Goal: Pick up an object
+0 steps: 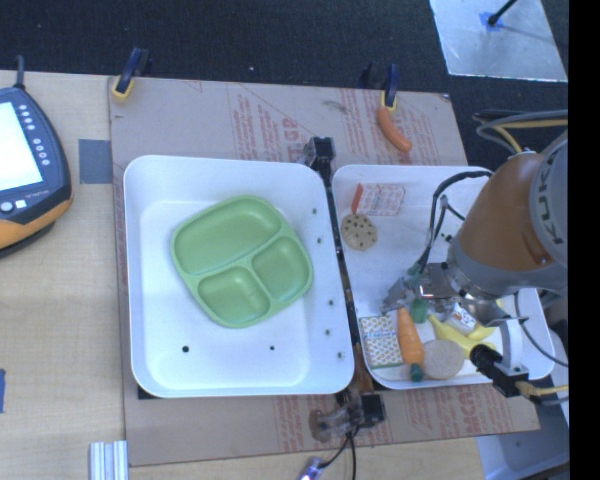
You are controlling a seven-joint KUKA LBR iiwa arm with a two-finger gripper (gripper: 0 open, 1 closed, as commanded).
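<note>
On the counter [70, 298], the end effector [412, 293] hangs low in the right bin [400, 176], just above a carrot [410, 338] lying toward the bin's 6 o'clock edge. Whether it is open or closed, I cannot tell. A cookie [359, 231] sits toward 11 o'clock. The left bin [150, 268] holds a green plate [242, 260].
</note>
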